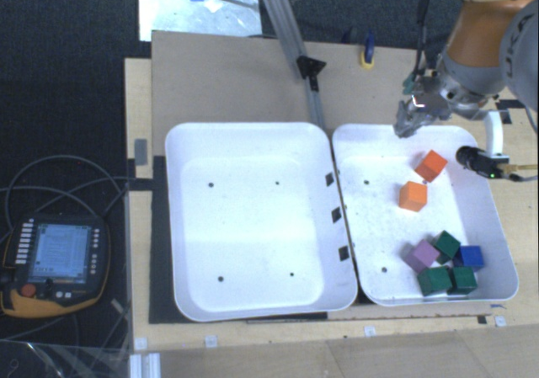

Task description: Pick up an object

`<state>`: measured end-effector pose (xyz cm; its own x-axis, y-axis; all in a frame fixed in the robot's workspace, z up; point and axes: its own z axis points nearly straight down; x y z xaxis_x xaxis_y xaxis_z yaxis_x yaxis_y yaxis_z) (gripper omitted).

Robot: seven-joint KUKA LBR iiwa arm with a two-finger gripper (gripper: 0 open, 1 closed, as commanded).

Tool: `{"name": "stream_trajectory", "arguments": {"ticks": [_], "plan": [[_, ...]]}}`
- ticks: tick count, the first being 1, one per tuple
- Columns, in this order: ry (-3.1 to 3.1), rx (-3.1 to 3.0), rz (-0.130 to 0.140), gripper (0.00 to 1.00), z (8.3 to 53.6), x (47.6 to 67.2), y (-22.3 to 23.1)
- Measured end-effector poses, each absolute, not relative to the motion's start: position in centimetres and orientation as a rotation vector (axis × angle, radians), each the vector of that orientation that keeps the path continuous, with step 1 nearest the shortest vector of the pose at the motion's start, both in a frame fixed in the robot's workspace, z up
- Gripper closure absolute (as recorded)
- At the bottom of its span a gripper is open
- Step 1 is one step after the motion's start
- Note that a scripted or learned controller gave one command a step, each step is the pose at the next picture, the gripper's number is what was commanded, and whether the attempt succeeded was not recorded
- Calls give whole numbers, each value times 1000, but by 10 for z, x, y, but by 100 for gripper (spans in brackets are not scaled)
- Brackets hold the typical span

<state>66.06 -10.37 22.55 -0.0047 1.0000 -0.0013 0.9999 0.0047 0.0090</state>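
**A:** Over the far edge of the right bin (505,279), your arm (488,23) is reaching in, and its pincer (410,125) is hanging just above the rim. I cannot tell how the pincer is set; the view is too blurred there.

**B:** Where are the objects lying?

**A:** You are looking at blocks in the right bin. Two orange blocks are sitting near its middle: one (431,165) further back, near the pincer but apart from it, and one (413,196) just in front of that. A cluster is sitting in the near right corner: a purple block (423,255), a blue block (470,257), and green blocks (446,243) beside them.

**B:** And to the left?

**A:** The left bin (181,199) is sitting beside it on the surface (227,73).
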Motion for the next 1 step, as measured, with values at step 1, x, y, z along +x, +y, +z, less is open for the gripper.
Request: {"name": "stream_trajectory", "arguments": {"ticks": [1], "plan": [[2220,2213,8,100,276,656,-110]]}}
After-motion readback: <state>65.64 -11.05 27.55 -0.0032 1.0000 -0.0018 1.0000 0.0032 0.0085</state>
